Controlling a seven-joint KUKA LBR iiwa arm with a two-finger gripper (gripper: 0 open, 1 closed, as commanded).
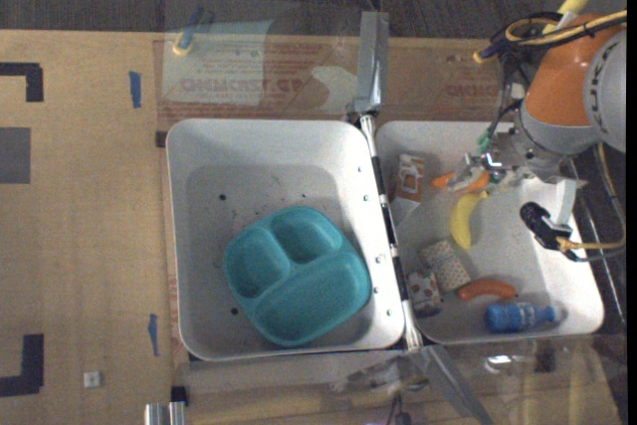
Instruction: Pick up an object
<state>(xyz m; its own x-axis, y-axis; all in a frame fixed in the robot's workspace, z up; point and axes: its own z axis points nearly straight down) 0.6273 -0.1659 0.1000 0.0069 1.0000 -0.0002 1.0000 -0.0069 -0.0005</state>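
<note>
Jaws of the gripper (pixel 485 172) are sitting too small and too cluttered in the camera view to judge; whether they are parted or closed, and whether anything is between them, cannot be told. An orange piece (pixel 445 180) is lying just to their left, and contact with it cannot be confirmed. The grey arm with its orange band (pixel 560 93) is reaching in from the upper right and is hanging over the far part of the right bin (pixel 589 299).

Candidate objects are lying in that bin. A yellow banana (pixel 462 220) is resting just below the jaws. A small carton (pixel 409 177) is standing to their left, against the bin's inner wall. Further below, a patterned roll (pixel 445 263) and a small printed packet (pixel 425 291) are lying near each other, with an orange sausage-shaped item (pixel 486 290) and a blue bottle (pixel 520 317) nearer the front edge.

Well to the left, a teal divided plate (pixel 297 274) is lying in the left bin (pixel 199 164).
</note>
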